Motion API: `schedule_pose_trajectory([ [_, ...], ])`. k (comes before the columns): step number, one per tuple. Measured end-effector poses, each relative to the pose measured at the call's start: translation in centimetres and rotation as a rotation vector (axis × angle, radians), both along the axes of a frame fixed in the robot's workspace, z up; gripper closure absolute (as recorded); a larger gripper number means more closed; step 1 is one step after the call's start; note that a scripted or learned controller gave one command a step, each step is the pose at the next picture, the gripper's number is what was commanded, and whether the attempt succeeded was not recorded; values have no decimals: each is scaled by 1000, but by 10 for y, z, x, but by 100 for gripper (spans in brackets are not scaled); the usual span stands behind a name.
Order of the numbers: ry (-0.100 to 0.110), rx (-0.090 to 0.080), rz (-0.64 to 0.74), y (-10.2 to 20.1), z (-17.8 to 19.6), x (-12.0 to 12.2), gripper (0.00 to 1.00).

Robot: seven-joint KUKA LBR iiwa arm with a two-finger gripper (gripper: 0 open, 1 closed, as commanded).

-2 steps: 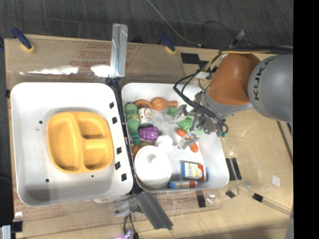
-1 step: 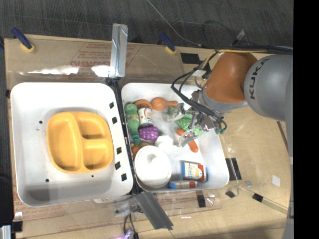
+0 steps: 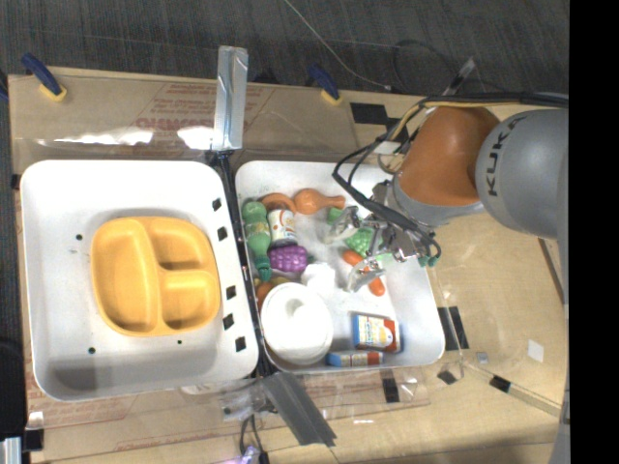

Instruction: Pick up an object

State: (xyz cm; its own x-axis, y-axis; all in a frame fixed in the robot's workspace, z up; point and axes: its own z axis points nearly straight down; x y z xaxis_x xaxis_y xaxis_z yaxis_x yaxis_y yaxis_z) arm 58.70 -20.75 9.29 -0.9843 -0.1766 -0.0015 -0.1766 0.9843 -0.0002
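Approach step in hand: the end effector sits low in the right bin, just right of the purple grapes, over an orange piece; its grip state cannot be told, so apparently closing and lifting come next.

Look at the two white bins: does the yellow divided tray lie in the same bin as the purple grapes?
No: the yellow divided tray lies in the left bin, the purple grapes in the right bin.
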Motion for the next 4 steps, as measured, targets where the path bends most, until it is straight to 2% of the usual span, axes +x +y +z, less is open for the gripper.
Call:
schedule_pose_trajectory([
  [1,2,0,19,0,0,-5,0],
  [2,1,1,-38,0,0,-22,0],
  [3,-3,-1,63,0,1,-12,0],
  [4,1,0,42,0,0,-20,0],
])
